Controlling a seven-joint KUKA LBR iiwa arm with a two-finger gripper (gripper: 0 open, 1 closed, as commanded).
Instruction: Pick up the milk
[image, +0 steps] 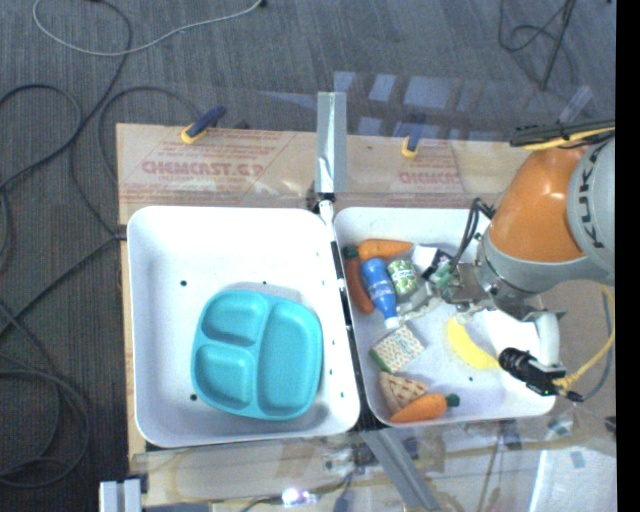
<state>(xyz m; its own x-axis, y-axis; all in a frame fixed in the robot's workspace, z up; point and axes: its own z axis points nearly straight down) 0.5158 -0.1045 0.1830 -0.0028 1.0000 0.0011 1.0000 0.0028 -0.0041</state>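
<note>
**Jaw state undetermined; milk not identified**

Jaws: whether wide or narrow, I cannot tell; the gripper (447, 285) sits hidden under the wrist, just right of the blue bottle (379, 286). No item reads clearly as milk; the white-capped blue bottle is the likeliest candidate. Recommended: centre over the bottle body, align across its width, avoiding the carrot (385, 249) touching its top.

You see a grey arm (540, 262) with a broad orange band (535, 212), black lettering on its side and a yellow cable (592, 362) trailing
</note>
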